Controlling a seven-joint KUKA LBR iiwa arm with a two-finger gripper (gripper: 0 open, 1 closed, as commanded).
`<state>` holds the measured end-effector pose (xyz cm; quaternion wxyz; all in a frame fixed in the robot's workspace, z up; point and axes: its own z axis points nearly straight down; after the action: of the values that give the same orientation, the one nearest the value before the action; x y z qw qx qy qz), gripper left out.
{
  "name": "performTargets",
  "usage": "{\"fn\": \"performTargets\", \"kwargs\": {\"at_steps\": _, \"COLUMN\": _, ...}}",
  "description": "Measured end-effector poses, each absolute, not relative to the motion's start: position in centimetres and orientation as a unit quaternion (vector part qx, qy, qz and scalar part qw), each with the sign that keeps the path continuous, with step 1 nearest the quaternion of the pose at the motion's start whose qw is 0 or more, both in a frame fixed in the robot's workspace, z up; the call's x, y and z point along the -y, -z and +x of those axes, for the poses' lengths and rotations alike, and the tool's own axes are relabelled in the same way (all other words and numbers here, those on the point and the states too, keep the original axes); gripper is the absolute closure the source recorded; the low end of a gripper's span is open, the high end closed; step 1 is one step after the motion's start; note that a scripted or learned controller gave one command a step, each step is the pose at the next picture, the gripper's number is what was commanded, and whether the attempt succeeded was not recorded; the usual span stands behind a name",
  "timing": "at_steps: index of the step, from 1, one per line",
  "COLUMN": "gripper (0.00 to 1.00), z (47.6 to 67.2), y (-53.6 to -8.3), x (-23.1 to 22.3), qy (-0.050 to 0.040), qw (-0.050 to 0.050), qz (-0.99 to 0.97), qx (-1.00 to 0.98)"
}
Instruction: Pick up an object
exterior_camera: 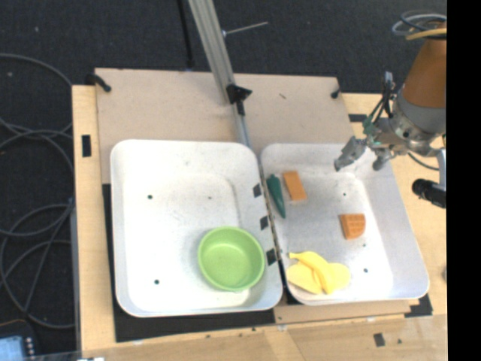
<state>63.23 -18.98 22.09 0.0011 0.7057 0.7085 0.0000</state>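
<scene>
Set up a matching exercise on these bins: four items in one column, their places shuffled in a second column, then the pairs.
Things:
1. green bowl
2. yellow item
3. dark green item
4. pincer

Places:
A. right bin, near corner
B. over the right bin's far right part
C. left bin, near right part
D. right bin, along its left wall

Pairs: 1-C, 2-A, 3-D, 4-B

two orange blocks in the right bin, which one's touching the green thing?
The upper-left orange block, near the bin divider: it lies right against the dark green object. The other orange block sits alone mid-bin, apart from everything.
</scene>
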Motion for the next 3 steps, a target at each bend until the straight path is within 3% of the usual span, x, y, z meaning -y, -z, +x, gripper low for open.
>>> {"fn": "performTargets", "kwargs": {"at_steps": 1, "gripper": 0.00, "z": 63.2, "y": -22.1, "x": 19.0, "qy": 0.0005, "qw": 0.001, "qz": 0.705, "qx": -0.709}}
{"fn": "performTargets", "kwargs": {"at_steps": 3, "gripper": 0.00, "z": 62.9, "y": -13.5, "x": 20.0, "qy": 0.0020, "qw": 0.000, "qz": 0.708, "qx": -0.707}}
